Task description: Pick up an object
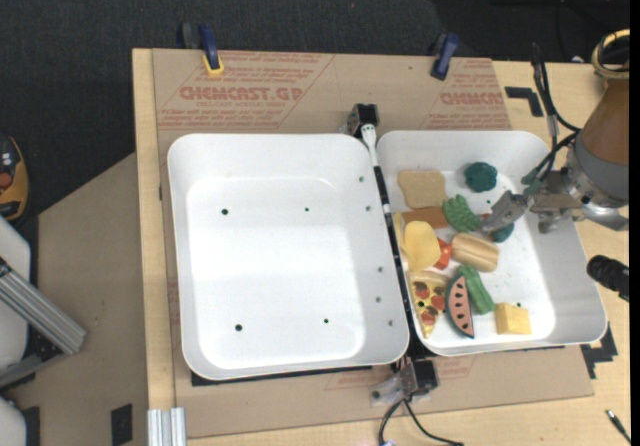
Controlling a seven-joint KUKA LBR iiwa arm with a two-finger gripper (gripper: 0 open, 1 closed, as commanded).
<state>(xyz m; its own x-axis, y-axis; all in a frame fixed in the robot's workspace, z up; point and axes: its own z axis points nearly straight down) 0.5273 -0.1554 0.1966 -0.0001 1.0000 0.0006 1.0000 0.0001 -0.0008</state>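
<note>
Two white bins (pixel 280 354) sit on a tan counter (pixel 150 234) printed with red lettering. In the bin at 3 o'clock lie a teal lump (pixel 481 175), a tan slice of bread (pixel 421 185), a yellow cheese wedge (pixel 514 318), and a watermelon slice (pixel 459 306), red with black seeds and green rind. Blue clamps (pixel 208 42) grip the edge at 12 o'clock.

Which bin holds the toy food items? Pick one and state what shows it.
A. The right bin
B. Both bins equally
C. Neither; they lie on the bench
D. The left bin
A: the slice of bread, watermelon slice, cheese wedge and the other pieces all lie inside the right bin, where the gripper reaches in, while the left bin shows its bare white floor.
</note>
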